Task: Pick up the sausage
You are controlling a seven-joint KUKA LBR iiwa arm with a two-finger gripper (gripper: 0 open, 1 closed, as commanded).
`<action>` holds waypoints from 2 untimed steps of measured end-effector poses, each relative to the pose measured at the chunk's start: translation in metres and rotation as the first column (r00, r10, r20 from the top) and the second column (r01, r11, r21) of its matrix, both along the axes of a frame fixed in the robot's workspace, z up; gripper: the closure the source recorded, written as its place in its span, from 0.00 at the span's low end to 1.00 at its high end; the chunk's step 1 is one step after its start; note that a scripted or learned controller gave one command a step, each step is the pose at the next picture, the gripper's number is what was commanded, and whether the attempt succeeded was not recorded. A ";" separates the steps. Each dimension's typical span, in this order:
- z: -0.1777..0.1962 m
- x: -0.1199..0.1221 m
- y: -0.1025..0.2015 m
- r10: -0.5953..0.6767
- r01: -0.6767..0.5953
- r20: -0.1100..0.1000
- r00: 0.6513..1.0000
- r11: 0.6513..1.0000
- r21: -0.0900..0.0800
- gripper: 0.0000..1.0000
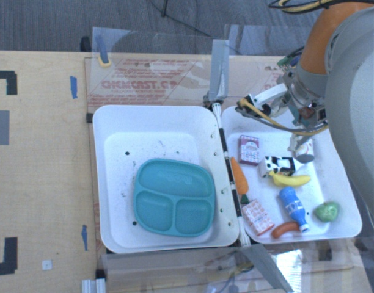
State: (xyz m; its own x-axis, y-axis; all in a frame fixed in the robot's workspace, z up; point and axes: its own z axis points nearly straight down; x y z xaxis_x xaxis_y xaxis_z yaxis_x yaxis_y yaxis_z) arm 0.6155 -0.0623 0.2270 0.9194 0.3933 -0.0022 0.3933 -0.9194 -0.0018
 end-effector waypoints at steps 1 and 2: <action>-0.031 0.032 0.000 -0.165 0.165 0.001 0.986 0.986 -0.001 0.00; -0.082 -0.028 -0.045 0.008 -0.008 -0.003 1.000 1.000 0.002 0.00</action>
